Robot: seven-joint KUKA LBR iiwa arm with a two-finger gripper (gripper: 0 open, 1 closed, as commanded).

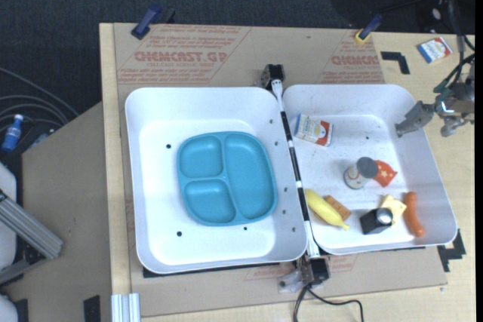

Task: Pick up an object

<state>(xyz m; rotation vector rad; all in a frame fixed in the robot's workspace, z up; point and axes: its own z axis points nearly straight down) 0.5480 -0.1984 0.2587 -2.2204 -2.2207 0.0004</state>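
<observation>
The right bin [423,154] holds several small objects. A white and red packet [312,130] lies near its back left. A grey can [360,172] stands in the middle beside a red-orange piece [384,173]. Along the front lie a yellow banana [326,208], a black and white item [375,220], a yellow wedge [392,204] and an orange sausage [412,213]. My gripper [430,123] hovers over the bin's back right rim, open, with nothing between its fingers. It is well apart from all the objects.
The left bin [151,237] holds a blue divided plate [226,177]. A black divider with clamps runs between the bins. Cables and a small blue and white box [433,49] lie beyond the right bin.
</observation>
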